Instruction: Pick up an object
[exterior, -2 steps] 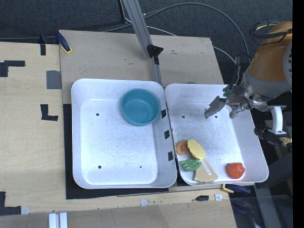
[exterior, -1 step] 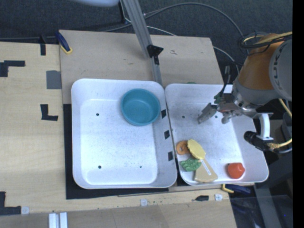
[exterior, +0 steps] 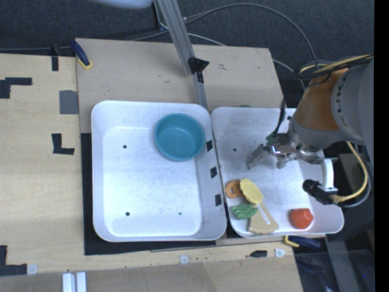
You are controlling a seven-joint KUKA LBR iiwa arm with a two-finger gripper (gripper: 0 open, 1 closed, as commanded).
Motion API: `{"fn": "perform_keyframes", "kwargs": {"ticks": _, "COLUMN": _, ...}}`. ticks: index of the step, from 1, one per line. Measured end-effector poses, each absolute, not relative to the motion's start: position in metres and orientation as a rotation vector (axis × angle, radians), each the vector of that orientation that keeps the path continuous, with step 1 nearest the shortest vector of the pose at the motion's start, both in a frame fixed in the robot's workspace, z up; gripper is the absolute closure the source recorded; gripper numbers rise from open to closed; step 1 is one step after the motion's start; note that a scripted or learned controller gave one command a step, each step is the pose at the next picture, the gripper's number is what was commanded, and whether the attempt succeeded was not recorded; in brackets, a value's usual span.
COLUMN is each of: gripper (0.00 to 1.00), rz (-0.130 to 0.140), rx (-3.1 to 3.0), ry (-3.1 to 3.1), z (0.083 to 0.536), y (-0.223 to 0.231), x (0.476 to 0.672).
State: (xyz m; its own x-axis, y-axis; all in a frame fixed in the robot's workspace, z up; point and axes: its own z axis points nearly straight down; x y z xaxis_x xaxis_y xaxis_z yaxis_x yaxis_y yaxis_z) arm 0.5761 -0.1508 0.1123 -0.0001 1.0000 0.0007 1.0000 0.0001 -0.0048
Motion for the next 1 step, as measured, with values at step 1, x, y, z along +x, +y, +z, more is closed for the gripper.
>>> {"fn": "perform_keyframes", "kwargs": {"ticks": 1, "gripper": 0.00, "rz": 0.000, "rx": -2.221, "ry": -2.223, "z": 0.0890, "y": -0.1505, "x": 0.5764}}
